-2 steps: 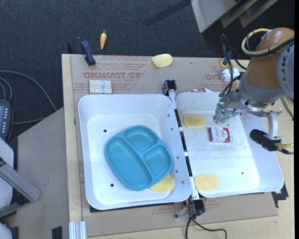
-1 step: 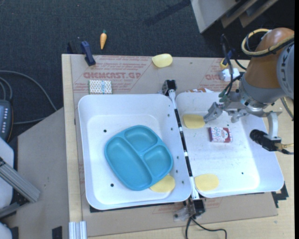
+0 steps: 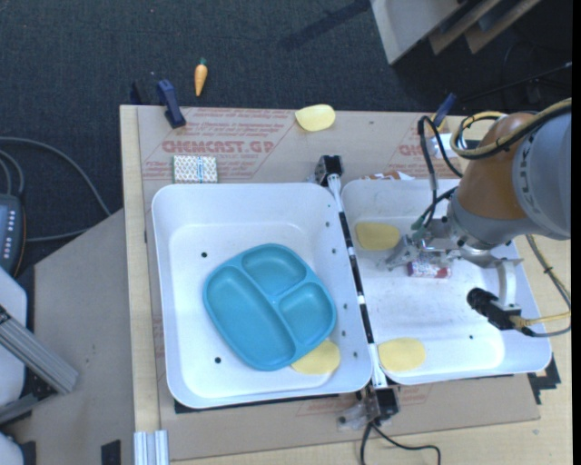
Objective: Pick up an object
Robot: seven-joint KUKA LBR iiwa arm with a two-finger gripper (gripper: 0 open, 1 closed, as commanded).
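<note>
Object (image 3: 427, 269) lay small in the right bin (image 3: 454, 363) under the gripper (image 3: 419, 247), not lifted; pincer state unreadable.

I see dark carpet (image 3: 82, 64) around my wooden bench (image 3: 245, 136), grey cables (image 3: 64, 177) curling at left, a pale cabinet (image 3: 454, 23) top right.

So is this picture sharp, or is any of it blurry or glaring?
Camera view: the blue tray and left bin are crisp under soft, even light with faint shadows; the white bins look bright but not blown out; detail near the gripper is small and muddled.
</note>
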